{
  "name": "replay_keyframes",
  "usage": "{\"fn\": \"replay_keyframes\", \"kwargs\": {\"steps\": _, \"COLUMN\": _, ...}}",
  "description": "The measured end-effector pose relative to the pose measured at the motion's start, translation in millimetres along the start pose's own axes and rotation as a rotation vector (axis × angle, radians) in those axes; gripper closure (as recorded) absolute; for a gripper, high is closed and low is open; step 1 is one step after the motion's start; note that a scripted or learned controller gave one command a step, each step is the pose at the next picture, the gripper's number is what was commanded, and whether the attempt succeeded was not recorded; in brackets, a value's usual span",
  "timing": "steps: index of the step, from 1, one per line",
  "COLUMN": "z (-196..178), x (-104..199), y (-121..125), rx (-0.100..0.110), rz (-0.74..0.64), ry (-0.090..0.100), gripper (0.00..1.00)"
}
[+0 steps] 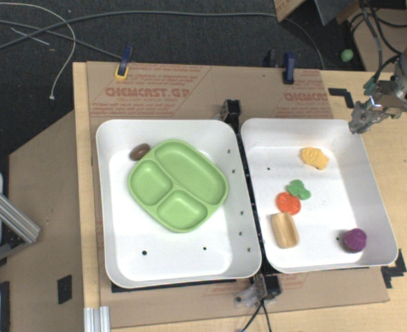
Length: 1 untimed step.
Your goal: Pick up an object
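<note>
Hovering over the right bin's point(369, 185) far right corner, gripper point(361, 122) carries nothing I can see, finger state too blurry to tell, so no pick made: yellow piece point(314, 158), tomato point(288, 203), bread point(284, 229) and purple ball point(354, 239) all lie inside that bin.

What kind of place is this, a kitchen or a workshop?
Most likely a robotics lab: two white bins clamped to a cardboard-covered bench, toy food like the orange tomato, and loose cables on the floor.
</note>
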State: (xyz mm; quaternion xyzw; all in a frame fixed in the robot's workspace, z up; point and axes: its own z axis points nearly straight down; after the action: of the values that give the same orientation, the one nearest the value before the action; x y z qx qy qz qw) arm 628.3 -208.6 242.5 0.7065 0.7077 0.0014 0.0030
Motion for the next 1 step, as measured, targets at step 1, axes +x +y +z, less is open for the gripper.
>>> {"fn": "replay_keyframes", "kwargs": {"steps": 1, "z": -5.7, "x": 45.1, "y": -8.6, "rx": 0.008, "rz": -0.002, "ry": 0.004, "gripper": 1.0}}
